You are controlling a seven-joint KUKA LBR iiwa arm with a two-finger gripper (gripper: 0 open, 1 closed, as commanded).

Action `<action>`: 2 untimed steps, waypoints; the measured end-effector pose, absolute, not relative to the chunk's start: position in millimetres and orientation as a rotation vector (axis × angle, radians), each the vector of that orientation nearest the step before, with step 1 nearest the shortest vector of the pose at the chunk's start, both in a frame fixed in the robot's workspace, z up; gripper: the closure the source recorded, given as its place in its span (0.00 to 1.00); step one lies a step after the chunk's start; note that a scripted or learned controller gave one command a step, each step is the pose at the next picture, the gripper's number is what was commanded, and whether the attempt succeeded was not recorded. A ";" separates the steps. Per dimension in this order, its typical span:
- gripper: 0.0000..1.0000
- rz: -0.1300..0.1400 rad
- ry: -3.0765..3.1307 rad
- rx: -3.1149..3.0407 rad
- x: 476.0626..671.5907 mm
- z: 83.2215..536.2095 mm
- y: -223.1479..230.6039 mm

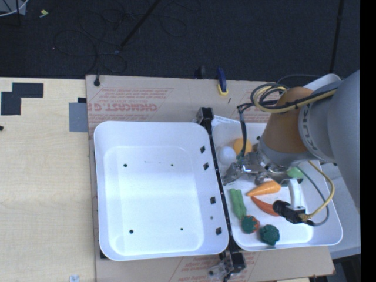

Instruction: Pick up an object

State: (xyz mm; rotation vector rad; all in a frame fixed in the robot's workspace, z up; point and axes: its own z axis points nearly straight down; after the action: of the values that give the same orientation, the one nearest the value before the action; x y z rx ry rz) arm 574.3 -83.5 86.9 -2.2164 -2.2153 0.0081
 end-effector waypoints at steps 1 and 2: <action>0.00 0.006 -2.215 -2.218 530.8 87.0 -83.7; 0.00 0.004 -2.214 -2.224 492.1 87.6 -156.5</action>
State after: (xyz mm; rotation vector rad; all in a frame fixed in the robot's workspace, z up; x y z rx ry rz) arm 492.1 -156.5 87.6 -2.2237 -2.2136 0.0039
